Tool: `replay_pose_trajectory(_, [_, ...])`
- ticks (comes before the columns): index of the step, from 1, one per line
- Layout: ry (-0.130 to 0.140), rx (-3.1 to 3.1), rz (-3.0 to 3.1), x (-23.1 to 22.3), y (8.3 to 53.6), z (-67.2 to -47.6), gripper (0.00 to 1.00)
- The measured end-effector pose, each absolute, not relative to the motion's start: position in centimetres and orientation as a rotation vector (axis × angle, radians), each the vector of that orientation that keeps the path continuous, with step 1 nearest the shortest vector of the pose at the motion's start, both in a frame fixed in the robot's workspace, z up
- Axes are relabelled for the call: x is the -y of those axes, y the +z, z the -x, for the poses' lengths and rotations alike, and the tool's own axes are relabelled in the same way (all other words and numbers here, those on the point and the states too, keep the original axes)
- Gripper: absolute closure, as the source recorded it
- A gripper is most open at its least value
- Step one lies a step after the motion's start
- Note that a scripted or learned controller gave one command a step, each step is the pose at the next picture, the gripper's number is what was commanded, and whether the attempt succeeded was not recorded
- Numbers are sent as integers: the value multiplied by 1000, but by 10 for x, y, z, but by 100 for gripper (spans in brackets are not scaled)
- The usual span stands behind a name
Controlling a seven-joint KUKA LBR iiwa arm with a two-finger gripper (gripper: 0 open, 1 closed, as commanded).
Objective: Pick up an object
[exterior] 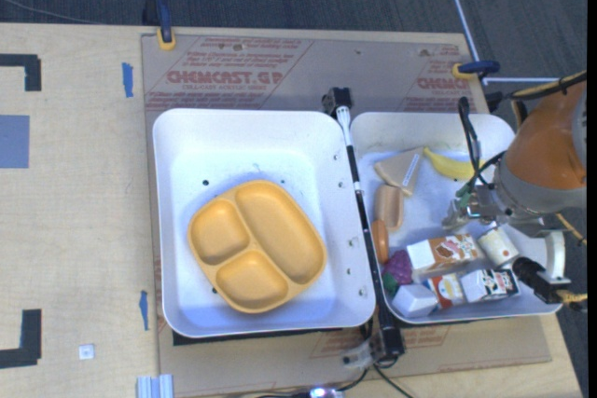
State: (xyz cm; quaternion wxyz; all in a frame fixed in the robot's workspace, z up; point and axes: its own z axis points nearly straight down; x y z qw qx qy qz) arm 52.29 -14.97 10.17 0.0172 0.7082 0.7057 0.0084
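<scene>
The gripper (pixel 466 212) sits low over the right bin (pixel 492 131), at the end of the grey arm (pixel 546 158) with its orange band, which comes in from the right edge; metal parts and black cables crowd the wrist, and whether it is open, closed, or has hold of anything cannot be told from this slanted angle. Just beneath and beside it lie the objects to pick from. A small carton with a red and white label (pixel 446 253) lies just below the gripper, and a white cylinder (pixel 497 245) rests to its right. Nearer the bin's front wall lies a second carton with dark print (pixel 474 286), with a white block (pixel 414 301) at its left end. A purple item (pixel 397 267) sits left of the cartons, next to an orange-red piece (pixel 382 240) and a hot dog in a bun (pixel 390 206) along the bin's left side. Towards the back lie a tan wedge shape (pixel 401 169) and a yellow banana (pixel 450 165). The left bin (pixel 187 144) holds a yellow divided plate (pixel 256 243) with three compartments. Both bins rest on a clear sheet with red lettering (pixel 229 70) on the wooden surface (pixel 75 200), which bears blue tape marks (pixel 127 79).
</scene>
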Motion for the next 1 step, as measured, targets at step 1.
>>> replay_pose_trajectory(1, [0, -2222, -2220, 142, 173, -558, 100])
